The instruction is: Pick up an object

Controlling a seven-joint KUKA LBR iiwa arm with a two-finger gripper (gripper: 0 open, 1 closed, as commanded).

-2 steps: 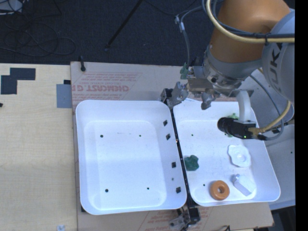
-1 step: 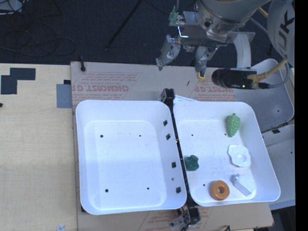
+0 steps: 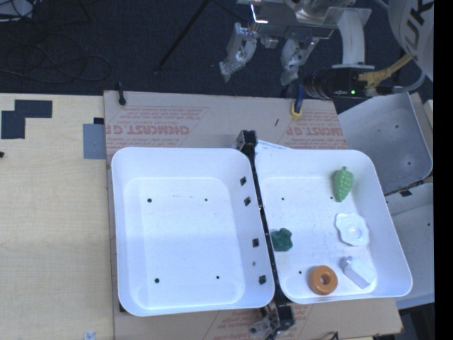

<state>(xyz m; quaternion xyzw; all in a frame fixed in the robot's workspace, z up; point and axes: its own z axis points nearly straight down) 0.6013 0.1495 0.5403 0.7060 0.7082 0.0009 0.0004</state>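
fingers [image 3: 267, 54]: spread apart, nothing between them, hanging way up past the bins
targets: orange ring-shaped toy doughnut [image 3: 323, 280] and green bumpy grape bunch [image 3: 342, 183], right-hand white bin [image 3: 386, 211]
tip: doughnut's probably easiest, drop straight down and straddle it

The arm [image 3: 414, 13] enters at the top right as a broad, pale grey, rounded casing that carries large dark letters, of which "UK" can be read at the edge. A white cylindrical link [image 3: 352, 37] runs below the wrist. The wrist head is a silvery metal block with a small green part on its upper left corner. From it hangs the pincer [image 3: 265, 57], with 2 light grey, angular metal fingers [image 3: 237, 52] of bare, slightly glossy finish. Beside them sits a black cylindrical module [image 3: 333, 83] with a small green light, and a yellowish cable [image 3: 389, 69] curves from it toward the casing.
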